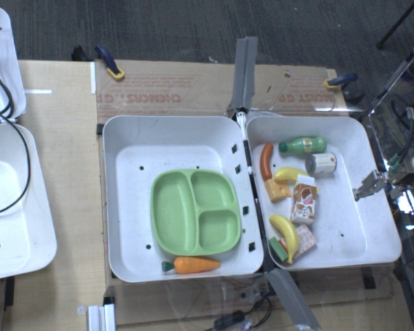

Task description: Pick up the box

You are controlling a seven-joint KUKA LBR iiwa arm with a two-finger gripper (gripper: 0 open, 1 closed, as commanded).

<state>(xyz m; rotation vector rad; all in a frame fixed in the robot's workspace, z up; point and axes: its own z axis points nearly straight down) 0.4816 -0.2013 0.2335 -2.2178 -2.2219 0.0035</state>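
Observation:
The box (304,203) is a small white and brown printed carton. It lies flat near the middle of the right bin (352,216). A yellow banana (288,175) touches its upper left corner. A second banana (285,232) and a speckled pinkish packet (306,241) lie just below it. Nothing covers the carton's top face.
The right bin also holds a green bottle (302,145), a small can (321,163), a red sausage (265,161) and an orange wedge (277,190). In the left bin (124,185) are a green divided plate (195,211) and a carrot (192,265). Metal rig parts (372,185) overhang the right bin's right rim.

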